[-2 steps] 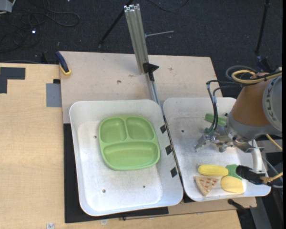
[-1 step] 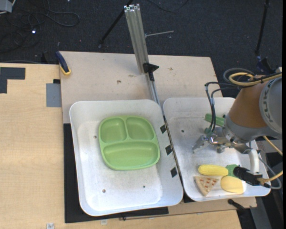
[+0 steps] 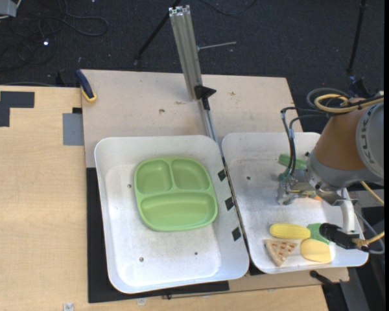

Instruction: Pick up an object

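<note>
White right bin: gripper central, grip cannot be told; left floor open; front edge: one corn, one pizza, one lump; left bin: one plate

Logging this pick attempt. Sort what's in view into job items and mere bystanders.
Job: gripper; in the right bin, toy corn, pizza slice, yellow piece.
Lying about: green divided plate in the left bin; aluminium post; blue-and-yellow tool.
</note>
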### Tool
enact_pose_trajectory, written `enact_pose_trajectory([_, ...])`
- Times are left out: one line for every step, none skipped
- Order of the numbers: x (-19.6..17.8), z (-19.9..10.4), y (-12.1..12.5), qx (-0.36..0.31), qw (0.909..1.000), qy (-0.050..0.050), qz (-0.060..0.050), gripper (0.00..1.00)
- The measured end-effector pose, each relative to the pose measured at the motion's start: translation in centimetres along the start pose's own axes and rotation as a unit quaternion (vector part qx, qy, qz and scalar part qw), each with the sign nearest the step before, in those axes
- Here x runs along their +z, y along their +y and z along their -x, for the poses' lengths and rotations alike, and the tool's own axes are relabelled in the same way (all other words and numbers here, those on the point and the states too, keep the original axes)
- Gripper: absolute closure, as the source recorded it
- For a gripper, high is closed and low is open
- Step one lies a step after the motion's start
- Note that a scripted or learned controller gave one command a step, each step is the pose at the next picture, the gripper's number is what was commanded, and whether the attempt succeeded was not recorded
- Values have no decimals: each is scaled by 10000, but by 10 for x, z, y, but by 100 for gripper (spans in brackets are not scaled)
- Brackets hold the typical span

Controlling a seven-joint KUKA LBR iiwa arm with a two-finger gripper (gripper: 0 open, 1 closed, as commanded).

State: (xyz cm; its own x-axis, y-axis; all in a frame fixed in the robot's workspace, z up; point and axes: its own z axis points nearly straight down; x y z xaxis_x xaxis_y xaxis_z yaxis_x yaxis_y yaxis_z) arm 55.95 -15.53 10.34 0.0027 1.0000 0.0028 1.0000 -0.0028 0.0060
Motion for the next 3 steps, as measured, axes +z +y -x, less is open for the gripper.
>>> enact_pose_trajectory([-63,2,1,-17,10000,-17,-19,100])
enact_pose_trajectory([-106,0,0,-21,10000,-16,-21,100])
enact_pose_trajectory([-166,0,8,-24,10000,-20,-10,100])
